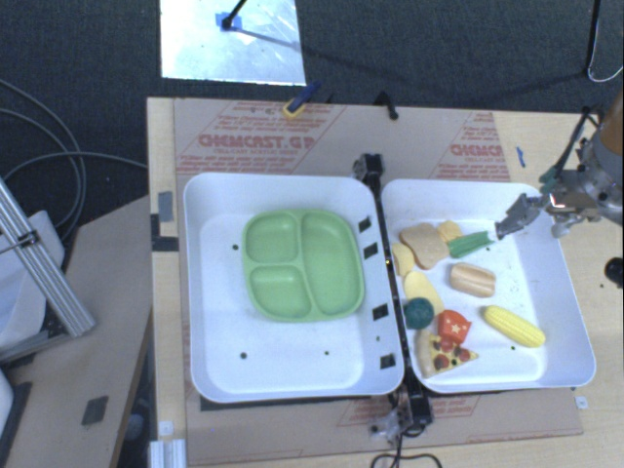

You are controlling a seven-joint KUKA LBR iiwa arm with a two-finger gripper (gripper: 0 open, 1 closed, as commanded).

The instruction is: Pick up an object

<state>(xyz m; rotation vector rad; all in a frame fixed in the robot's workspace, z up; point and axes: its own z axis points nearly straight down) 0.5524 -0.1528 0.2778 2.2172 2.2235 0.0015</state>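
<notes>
gripper [514, 220] over right bin [565, 291] – finger state unclear – just beside green toy [470, 244]

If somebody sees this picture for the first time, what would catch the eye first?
Probably the green divided plate, alone in the left bin. Next, the cluster of toy food in the right bin, such as the yellow corn cob. The tool hangs over that bin's upper right part.

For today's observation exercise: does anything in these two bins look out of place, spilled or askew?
Nothing stands out. The green plate lies flat in the left bin; the toy foods, such as the corn, sit loosely together in the right bin.
</notes>
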